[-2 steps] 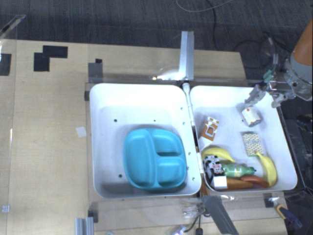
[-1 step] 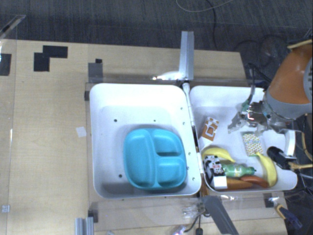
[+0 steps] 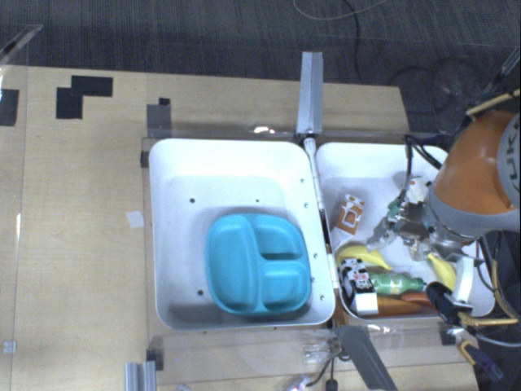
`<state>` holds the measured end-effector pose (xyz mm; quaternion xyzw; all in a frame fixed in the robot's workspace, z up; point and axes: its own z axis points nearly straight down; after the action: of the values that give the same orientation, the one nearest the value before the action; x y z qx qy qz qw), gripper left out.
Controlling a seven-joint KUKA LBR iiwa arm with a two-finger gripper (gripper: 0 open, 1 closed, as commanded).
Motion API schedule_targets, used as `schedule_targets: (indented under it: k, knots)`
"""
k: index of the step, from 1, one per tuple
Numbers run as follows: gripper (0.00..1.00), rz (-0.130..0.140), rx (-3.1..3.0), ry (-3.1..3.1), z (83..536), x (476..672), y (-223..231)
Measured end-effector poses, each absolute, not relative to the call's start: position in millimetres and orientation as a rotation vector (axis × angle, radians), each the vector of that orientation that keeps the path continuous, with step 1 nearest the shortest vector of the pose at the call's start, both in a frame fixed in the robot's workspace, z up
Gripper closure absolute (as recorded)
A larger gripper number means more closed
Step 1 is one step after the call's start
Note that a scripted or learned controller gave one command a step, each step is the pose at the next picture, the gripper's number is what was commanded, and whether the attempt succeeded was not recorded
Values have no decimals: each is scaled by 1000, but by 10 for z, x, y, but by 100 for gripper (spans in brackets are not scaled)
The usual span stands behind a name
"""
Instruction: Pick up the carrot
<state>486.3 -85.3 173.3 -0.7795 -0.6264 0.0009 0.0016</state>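
Where the two white bins meet along a shared divider, the right bin (image 3: 370,173) holds all the loose things, and they are crowded into its near end. The carrot (image 3: 404,305) lies flat along the near wall, its orange length running left to right, touching or nearly touching that wall. Just behind it lies a green bottle (image 3: 397,283), parallel to it and pressed close, so the carrot has a wall on one side and the bottle on the other. A small white block (image 3: 365,303) sits at the carrot's left end in the near left corner, with a dark-and-white packet (image 3: 356,278) behind it. A yellow banana (image 3: 364,256) curves behind the bottle, and another yellow piece (image 3: 440,270) shows by the arm's wrist. A small orange-and-white box (image 3: 351,214) lies apart in the middle of the bin, with bare floor around it and beyond it to the far wall.

The jaws (image 3: 396,228) hang over the right bin, above and behind the banana, apart from the carrot; whether they are spread or closed cannot be told, and nothing is seen between them.

The left bin (image 3: 187,169) holds a blue divided tray (image 3: 258,261) toward its near right, with bare floor along its far and left sides. The worktop (image 3: 73,243) to the left lies bare.
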Motion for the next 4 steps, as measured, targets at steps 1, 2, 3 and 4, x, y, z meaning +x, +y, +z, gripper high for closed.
schedule_targets:
  k: [1,2,3,4]
  knots:
    - [0,3,-2581,-1783,1467,4862,-1238]
    - [0,-30,-2306,-2179,985,5129,-1400]
    - [100,-31,-2300,-2179,1063,5133,-1382]
    - [100,0,-2340,-2098,2470,5895,-1070]
